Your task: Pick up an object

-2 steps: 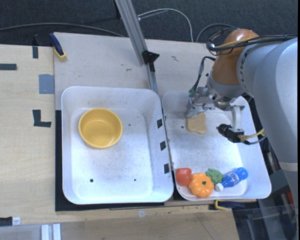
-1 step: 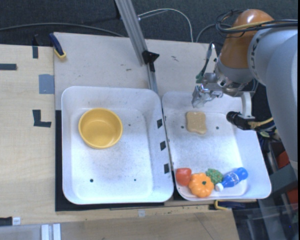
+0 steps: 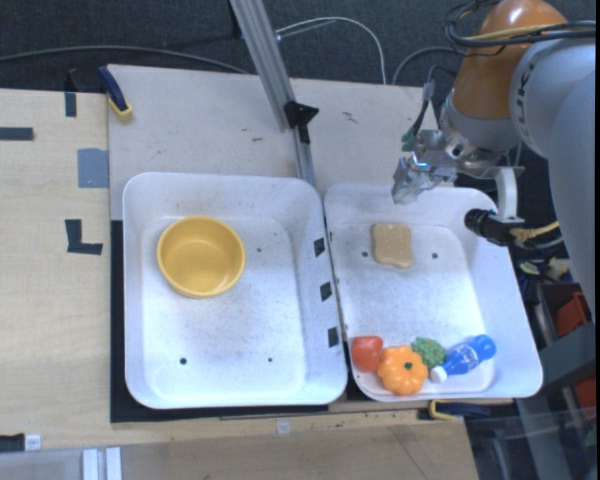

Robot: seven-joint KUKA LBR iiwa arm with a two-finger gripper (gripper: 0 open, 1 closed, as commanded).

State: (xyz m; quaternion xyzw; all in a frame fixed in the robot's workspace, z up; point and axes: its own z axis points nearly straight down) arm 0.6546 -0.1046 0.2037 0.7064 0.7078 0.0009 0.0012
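Claw [image 3: 412,186] over the back edge of the right bin [image 3: 500,298], holding nothing that I can see.

Its fingers are too small and blurred to judge, so I cannot tell if it is wide or narrow. No object is named by the task, so any thing may serve; the nearest is the tan sponge-like block [image 3: 392,244], which lies alone in the upper middle of the right bin, just in front of the claw and apart from it. A red tomato [image 3: 367,351], an orange pumpkin [image 3: 402,370], a green piece [image 3: 429,350] and a blue bottle [image 3: 466,355] crowd the near corner. A yellow bowl [image 3: 201,256] sits in the left bin [image 3: 140,298]. I judge the step is the approach: the next move needs the claw to come forward above the block, go down, and close on it.
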